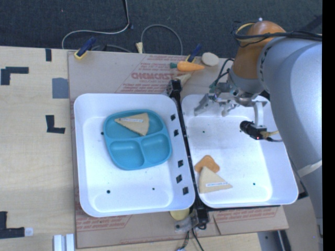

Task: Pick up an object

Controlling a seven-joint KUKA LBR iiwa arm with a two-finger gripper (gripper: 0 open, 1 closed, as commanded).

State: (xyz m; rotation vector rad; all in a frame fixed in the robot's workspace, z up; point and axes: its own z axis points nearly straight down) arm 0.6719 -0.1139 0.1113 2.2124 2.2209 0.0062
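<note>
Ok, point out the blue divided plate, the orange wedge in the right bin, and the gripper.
blue divided plate [137,149]: camera view, lower compartments.
orange wedge [207,164]: camera view, its middle.
gripper [215,106]: camera view, between fingertips.

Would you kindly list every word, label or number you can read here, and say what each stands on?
"CHEMCAST", red print, upside down, on the brown board under the bins.
More red print along that board's far and near edges: too small to read.
Strip label on the wedge in the blue plate: blurred.
Strip label on the wedge in the right bin: blurred.
</note>
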